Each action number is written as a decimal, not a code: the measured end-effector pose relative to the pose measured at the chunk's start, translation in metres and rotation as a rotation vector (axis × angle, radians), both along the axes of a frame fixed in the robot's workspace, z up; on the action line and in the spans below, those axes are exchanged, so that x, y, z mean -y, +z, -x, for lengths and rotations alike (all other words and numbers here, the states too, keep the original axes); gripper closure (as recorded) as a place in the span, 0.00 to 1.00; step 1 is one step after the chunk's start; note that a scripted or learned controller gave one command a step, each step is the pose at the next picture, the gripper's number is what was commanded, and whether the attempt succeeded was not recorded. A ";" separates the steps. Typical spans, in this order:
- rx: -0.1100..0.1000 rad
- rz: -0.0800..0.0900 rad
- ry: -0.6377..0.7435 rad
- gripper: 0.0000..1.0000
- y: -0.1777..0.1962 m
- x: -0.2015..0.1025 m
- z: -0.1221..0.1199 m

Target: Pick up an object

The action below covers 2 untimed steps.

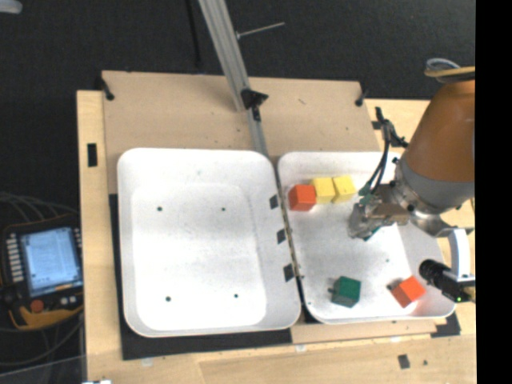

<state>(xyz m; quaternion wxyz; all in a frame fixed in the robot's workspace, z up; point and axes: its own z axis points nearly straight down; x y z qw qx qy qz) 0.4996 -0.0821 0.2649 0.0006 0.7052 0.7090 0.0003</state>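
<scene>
Blocks in right bin (pixel 320 310) — orange (pixel 302 197), two yellow (pixel 334 187), green (pixel 346 291), orange (pixel 406 291).

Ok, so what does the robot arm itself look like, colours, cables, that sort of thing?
The arm is a thick rounded body with a broad orange band over a grey section below it. Thin dark cables run down its side toward the gripper, a small grey metallic block with a hint of teal at its tip. No lettering or markings can be made out.
</scene>
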 end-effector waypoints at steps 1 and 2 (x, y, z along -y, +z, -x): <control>-0.004 -0.001 0.001 1.00 -0.015 -0.049 -0.012; -0.006 -0.002 0.001 1.00 -0.029 -0.100 -0.017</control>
